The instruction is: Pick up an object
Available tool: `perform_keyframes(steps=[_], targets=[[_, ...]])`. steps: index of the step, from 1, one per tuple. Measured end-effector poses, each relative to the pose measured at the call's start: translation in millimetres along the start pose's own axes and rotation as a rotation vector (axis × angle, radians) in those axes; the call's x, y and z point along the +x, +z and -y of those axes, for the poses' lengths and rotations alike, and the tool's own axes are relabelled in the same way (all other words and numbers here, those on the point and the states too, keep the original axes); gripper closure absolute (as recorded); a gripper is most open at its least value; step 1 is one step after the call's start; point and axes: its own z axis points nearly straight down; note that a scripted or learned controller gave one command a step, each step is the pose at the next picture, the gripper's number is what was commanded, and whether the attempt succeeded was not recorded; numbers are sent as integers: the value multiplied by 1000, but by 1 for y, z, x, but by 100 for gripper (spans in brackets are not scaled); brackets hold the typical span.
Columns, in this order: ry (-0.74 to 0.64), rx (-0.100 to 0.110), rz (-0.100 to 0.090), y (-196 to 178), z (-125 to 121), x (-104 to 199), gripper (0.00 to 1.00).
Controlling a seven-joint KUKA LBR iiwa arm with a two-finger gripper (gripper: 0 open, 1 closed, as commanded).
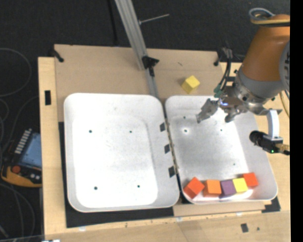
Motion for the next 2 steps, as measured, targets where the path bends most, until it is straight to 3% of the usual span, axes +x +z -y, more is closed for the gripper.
perform_keyframes(steps=[1, 2], targets=[[1, -7, 5, -73, 7, -58, 0], [-8, 9, -2, 34, 24, -14, 0]])
